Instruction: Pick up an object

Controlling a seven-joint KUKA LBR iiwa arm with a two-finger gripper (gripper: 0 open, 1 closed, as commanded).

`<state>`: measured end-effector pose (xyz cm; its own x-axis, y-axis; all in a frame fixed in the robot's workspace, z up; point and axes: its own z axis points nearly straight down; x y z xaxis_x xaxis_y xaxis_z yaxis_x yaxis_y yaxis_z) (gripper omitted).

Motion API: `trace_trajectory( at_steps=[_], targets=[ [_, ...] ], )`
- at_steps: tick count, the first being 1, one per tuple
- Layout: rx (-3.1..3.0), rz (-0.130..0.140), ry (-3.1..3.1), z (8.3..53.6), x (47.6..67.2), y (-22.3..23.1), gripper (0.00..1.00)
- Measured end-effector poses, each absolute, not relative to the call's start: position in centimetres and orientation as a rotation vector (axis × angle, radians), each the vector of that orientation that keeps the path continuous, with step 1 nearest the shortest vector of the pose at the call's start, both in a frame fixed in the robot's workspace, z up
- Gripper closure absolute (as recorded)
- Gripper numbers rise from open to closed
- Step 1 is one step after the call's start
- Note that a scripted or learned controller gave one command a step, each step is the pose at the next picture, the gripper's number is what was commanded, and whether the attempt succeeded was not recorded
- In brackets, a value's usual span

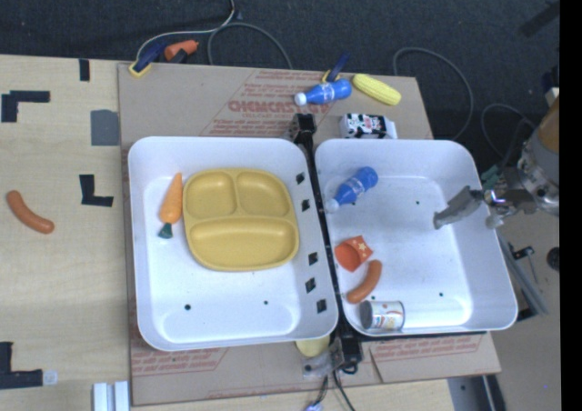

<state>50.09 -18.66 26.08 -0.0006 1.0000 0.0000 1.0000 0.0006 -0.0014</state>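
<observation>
The right white plastic bin keeps the loose things together: a blue plastic bottle, an orange sausage toy and a small metal can. The gripper hovers at the bin's right side, apart from them; I cannot tell how far it is open.

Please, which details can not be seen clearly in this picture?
- Gripper, camera view: small and blurred, so its finger state is unclear.
- Can, right bin: label too small to read.
- Yellow object below the bins: mostly hidden by their rims.
- Arm: cut off by the right edge.
</observation>
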Motion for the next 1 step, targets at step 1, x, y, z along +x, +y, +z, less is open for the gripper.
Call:
trace_trajectory(
  at_steps=[1],
  targets=[
    [-2.208,0.006,-2.221,15.01,51.44,-12.45,0.0]
  ],
)
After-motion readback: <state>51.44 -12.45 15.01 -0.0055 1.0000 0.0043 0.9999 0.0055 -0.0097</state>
